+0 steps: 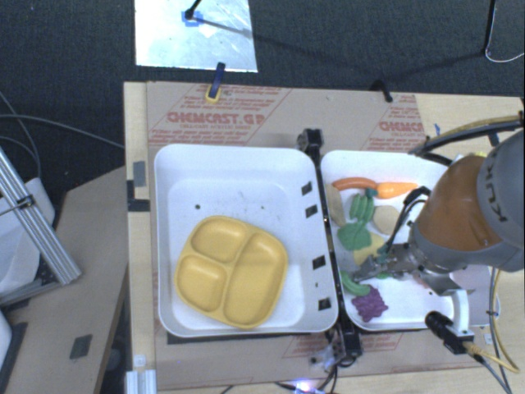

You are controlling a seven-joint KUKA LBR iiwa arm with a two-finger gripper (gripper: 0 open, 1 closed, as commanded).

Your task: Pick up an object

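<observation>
The pincer point(376, 268) sits low in the right-hand white bin point(385, 161), at the lower right of the frame, its dark metal tip aimed toward the frame's left. How it stands cannot be told from this slanting view: the tip is small, dark and partly lost against the toys beneath it. Nothing can be made out gripped in it.

Just below the tip lies a purple plastic bunch of grapes point(371, 304), close to the bin's lower wall. To the tip's left and slightly below is a small curved green plastic piece point(354, 285). Above it lies a green leafy plastic vegetable point(358, 222), with a pale round beige toy point(385, 217) beside it on the right. Further up, near the bin's upper wall, an orange plastic carrot point(394, 190) lies next to a thin red-orange stick-like toy point(353, 184).

Behind the pincer, the grey arm with its orange band point(459, 208) covers the right part of this bin.

The left-hand white bin point(230, 161) fills the middle of the frame and holds a yellow plastic divided plate point(232, 271) with three compartments, lying flat in its lower half. Both bins rest on a brown cardboard sheet point(221, 115) with red printing.
</observation>
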